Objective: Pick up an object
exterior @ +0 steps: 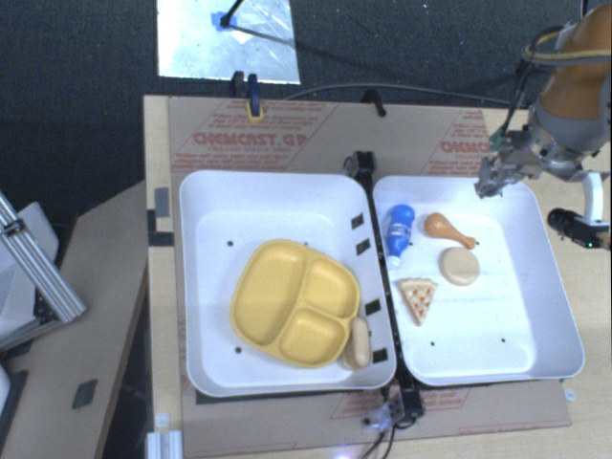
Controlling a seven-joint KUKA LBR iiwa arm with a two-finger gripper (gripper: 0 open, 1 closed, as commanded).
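- Camera view, fixed above the counter (191, 122): two shallow white bins side by side, left bin (215, 208) and right bin (545, 285), meeting along a central seam.
- Grey arm with orange band (579, 75): enters at the far right corner of the counter.
- Claw (490, 182): hangs over the far rim of the right bin, near that bin's far right corner; nothing visible between its tips; whether it is apart or together cannot be told.
- Blue and white plastic bottle (398, 229): lies in the right bin against its left wall, toward the far side.
- Orange-brown toy drumstick (448, 229): right bin, just right of the bottle, near the far wall.
- Round beige toy bun (460, 266): right bin, just beside the drumstick on its near side.
- Triangular toy pizza slice (417, 297): right bin, near its middle, left of the bun.
- Yellow plastic compartment tray (296, 301): left bin, toward its near right corner, lying flat at a slant.
- Pale tan oblong toy bread piece (359, 342): left bin, touching the tray's near right edge.
- Blue and yellow clamp (252, 98): far edge of the counter.
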